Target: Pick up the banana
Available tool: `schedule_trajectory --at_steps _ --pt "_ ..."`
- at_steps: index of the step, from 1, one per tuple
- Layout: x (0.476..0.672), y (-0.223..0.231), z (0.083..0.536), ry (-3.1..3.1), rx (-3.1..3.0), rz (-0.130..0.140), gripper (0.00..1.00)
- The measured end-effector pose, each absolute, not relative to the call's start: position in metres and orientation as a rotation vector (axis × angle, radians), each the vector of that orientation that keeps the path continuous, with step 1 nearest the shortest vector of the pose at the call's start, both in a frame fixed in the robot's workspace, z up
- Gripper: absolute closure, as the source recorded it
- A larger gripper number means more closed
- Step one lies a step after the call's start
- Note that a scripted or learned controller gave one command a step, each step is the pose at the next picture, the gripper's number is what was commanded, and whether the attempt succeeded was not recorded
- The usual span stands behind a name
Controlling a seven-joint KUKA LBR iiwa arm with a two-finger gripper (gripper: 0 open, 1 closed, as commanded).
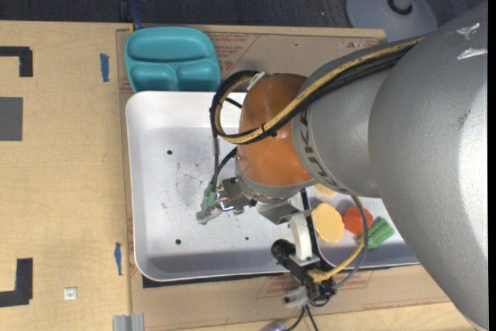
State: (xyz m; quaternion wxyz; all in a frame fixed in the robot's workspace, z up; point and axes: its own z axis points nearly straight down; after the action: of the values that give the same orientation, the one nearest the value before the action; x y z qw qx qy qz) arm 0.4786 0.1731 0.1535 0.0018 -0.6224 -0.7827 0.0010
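Cables (310,275): hung at the bin's near edge, below my wrist, trailing because I was bent steeply down.
Banana (328,222): as I judged it, the yellow piece just beside my wrist in the bin, half hidden under me, with a carrot (358,219) touching its right.
Gripper (211,207): low over the bin (155,167) floor, left of the banana and apart from it; open or closed, I could not tell, and nothing showed in it.
Band (267,136): over the bin's middle, since I reached in from the right.
Tray (172,58): teal, beyond the far rim, out of my way.
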Motion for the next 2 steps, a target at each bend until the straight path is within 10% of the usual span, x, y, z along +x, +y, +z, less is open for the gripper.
schedule_trajectory --at_steps 1,2 --pt "0.480 0.214 0.086 -2.713 -1.583 -0.001 0.00" --pt "0.479 0.202 0.137 -2.508 -1.893 -0.002 0.00"
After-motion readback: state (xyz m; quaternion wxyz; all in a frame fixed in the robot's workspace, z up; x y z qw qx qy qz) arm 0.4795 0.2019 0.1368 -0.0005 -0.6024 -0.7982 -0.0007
